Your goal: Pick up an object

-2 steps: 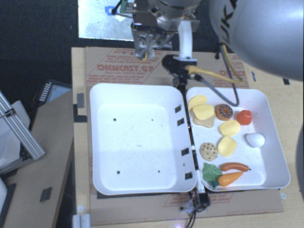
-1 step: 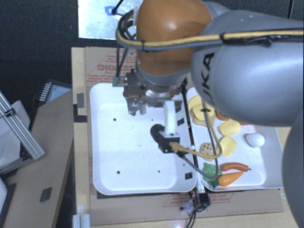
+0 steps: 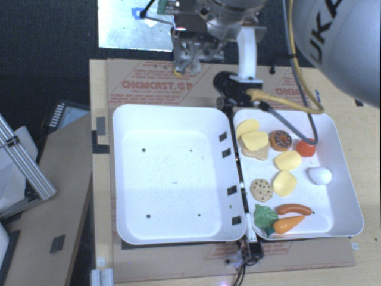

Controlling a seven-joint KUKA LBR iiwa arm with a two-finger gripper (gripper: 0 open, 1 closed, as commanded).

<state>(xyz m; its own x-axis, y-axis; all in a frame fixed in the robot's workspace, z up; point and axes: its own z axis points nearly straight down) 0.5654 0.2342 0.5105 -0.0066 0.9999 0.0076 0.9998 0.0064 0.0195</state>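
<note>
A pale wooden worktop [image 3: 101,88] sits over dark floor, with a printed cardboard sheet [image 3: 149,85] under two shallow white bins. There is only the one view, from above at a slant, so everything comes from it.

The left bin [image 3: 128,159] shows bare white floor with a few small dark dots. The right bin [image 3: 342,189] holds all the toy food: two yellow pieces over a slice of toast [image 3: 255,143] at the top, a doughnut [image 3: 280,140] just beside them, a red tomato [image 3: 306,149] near the far wall, two more yellow pieces [image 3: 287,171] in the middle, a white egg [image 3: 319,176], a cookie [image 3: 261,189], and a sausage [image 3: 293,209] and carrot [image 3: 287,223] close together at the near wall.

The arm [image 3: 333,16] comes in from the right, high over the far edge of the bins. Its hand [image 3: 189,61] hangs above the cardboard beyond the left bin, well apart from the food; whether it is released or clenched I cannot tell, and nothing shows in it.

As I judge it, the pick is not yet done: every object lies in the right bin.

For room, the egg and cookie stand fairly free, with space around them. The toast pile, and the sausage and carrot near the wall, look tighter. A yellow cable [image 3: 286,103] drapes over the right bin's far rim, which could crowd an approach there.
</note>
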